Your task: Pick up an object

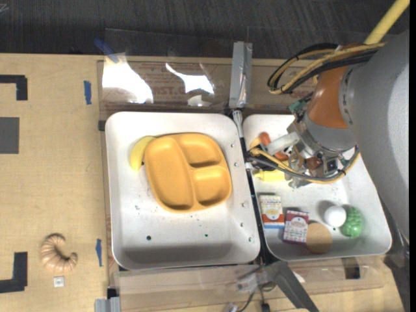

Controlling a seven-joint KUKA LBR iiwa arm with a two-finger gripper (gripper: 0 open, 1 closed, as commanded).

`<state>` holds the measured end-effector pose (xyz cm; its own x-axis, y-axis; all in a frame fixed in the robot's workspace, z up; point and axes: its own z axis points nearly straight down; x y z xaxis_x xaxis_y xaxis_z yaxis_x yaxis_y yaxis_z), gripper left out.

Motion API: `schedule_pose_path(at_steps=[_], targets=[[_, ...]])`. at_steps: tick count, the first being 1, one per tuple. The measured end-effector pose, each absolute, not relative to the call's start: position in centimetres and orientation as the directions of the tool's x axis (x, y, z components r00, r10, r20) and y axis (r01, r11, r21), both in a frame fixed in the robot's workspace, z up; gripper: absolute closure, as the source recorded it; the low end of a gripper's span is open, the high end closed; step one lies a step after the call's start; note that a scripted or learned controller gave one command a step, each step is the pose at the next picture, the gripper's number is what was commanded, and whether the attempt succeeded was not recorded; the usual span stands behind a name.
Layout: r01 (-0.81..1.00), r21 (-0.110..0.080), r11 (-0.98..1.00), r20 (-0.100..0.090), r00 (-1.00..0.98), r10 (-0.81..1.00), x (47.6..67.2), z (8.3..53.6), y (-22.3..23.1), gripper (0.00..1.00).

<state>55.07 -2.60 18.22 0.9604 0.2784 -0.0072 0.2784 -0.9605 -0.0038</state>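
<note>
Gripper (294,163), low over the far left of the right bin (372,197); open or closed cannot be told. Nearer: two cartons (271,210), white ball (335,214), green ball (353,221). Left bin (123,194): orange plate (188,171).

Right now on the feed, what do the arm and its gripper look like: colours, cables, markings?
The arm is a bulky, rounded grey casing with an orange band above the wrist. Black and yellow cables loop out near that band. The gripper is a cluttered metal-and-black assembly with thin wires; no markings are legible.
</note>
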Motion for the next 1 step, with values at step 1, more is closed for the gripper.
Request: schedule_pose_path(at_steps=[1], targets=[[0.273, 0.0, -0.962, 0.007, 0.962, 0.273, 56.82, 38.43, -2.35, 1.0]])
